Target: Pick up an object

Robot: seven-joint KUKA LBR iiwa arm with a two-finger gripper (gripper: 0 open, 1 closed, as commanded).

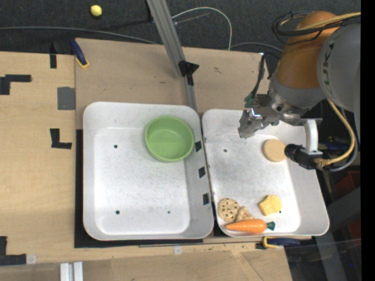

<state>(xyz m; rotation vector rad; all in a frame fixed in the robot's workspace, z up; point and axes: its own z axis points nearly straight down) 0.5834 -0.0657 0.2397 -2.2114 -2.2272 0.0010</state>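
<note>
Fingers on the gripper [251, 123] are too dark and small to read, so whether they stand open or closed cannot be told, and nothing shows between them. They hang over the upper part of the right bin [234, 163], above bare white floor.

Nearest the lower edge of the frame, a toy carrot [248, 226] lies flat along the right bin's bottom wall, its green tip pointing right. Just above it sit a round cookie with dark chips [227, 208] and, to the right, a small yellow wedge like a piece of cheese [270, 204]; the cookie touches or nearly touches the carrot.

Higher in the same bin rests a tan round disc [273, 150], near the right wall, just right of and below the gripper and apart from it.

In the left bin [111, 174], a green bowl [169, 137] stands upright toward the upper right corner, close to the wall shared with the right bin.

Beyond the bins, the grey arm with its orange band [302, 57] fills the upper right of the frame. A metal pole [167, 25] slants from the top edge to the bins' junction. A small yellow ball [96, 10] lies on the dark floor at upper left.
</note>
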